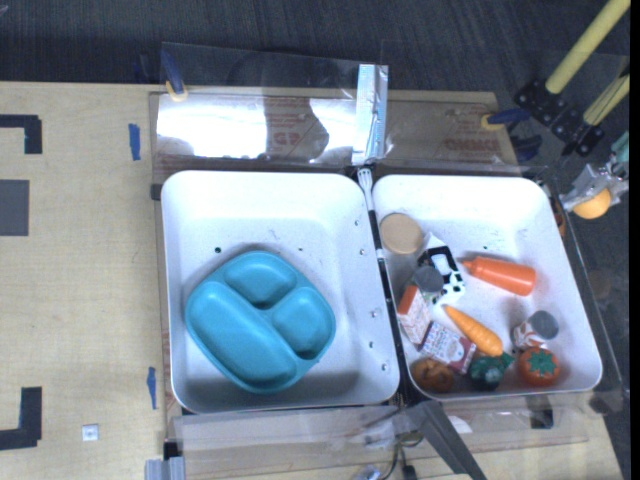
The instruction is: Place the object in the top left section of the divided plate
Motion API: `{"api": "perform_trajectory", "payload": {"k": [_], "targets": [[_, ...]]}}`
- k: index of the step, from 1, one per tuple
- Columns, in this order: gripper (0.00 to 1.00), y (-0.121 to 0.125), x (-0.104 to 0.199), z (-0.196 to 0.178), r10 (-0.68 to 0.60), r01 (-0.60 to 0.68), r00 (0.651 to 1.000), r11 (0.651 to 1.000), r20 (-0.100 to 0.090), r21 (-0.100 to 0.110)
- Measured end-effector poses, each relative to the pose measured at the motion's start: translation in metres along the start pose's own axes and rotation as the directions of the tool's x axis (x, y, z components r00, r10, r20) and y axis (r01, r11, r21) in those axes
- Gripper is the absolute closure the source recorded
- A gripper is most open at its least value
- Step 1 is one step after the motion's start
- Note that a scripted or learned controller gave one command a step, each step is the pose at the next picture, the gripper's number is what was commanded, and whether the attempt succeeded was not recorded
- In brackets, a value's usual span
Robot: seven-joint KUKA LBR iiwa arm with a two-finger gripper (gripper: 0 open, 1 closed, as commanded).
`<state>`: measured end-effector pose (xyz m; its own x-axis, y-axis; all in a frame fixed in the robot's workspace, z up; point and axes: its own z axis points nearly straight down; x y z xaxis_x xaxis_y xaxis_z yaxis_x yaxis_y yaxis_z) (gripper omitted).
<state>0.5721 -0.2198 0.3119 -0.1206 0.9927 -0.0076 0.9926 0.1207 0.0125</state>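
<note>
So basically nothing's done yet as far as I can see: the blue divided plate (260,318) sits in the left bin (190,208) with all three sections bare, and every candidate object is over in the right bin (500,193), like the orange carrot (500,274), the smaller carrot (474,330), the tomato (539,365) and the round wooden piece (401,234), so the pick, carry and drop all look left to do. Can't tell what state the end effector is in. The bins sit on a pale wooden desk (70,318) with black marks, dark carpet (300,8) behind, and yellow poles (590,33) at top right.
</note>
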Motion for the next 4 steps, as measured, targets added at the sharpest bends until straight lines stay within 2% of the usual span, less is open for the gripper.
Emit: {"api": "perform_trajectory", "payload": {"k": [1,2,3,4], "targets": [[1.0,-0.031,-0.001,-0.064,-0.012,0.012,1.0,1.0,-0.002,0.004],[1.0,-0.009,0.027,0.011,-0.076,0.076,0.997,0.997,-0.011,0.017],[1.0,-0.068,0.02,-0.031,-0.085,0.085,0.996,0.996,-0.007,0.01],[1.0,-0.063,0.003,-0.05,-0.204,0.204,0.979,0.979,-0.004,0.006]]}}
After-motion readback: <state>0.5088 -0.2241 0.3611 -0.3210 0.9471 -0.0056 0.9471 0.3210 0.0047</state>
